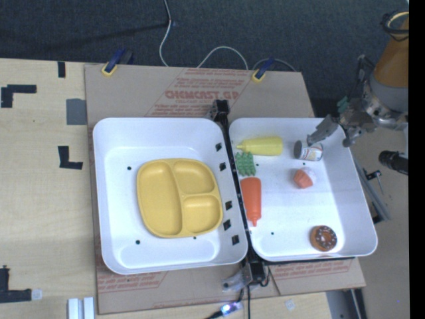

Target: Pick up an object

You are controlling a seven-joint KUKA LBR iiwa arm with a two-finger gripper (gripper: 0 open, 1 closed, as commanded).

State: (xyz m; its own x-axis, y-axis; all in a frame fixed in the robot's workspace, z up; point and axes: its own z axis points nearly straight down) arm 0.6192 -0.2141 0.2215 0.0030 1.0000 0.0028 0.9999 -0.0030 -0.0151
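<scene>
The right bin (345, 198) holds several items: a yellow corn cob (261, 146) at its back left, an orange carrot with a green top (250, 197) along its left wall, a small red-orange piece (303, 179) in the middle, a brown donut (323, 238) at the front right, and a small white and orange item (311, 154) near the back. My gripper (312, 140) reaches in from the right, slanted down over the back of this bin. Its tip is just above the small white item, touching it or nearly so.
A yellow divided plate (178, 197) lies in the middle of the left bin (116, 151). Both bins rest on a cardboard sheet (192, 92) held by clamps at the back. The grey arm with its orange band (392, 65) stands beyond the right bin's right edge.
</scene>
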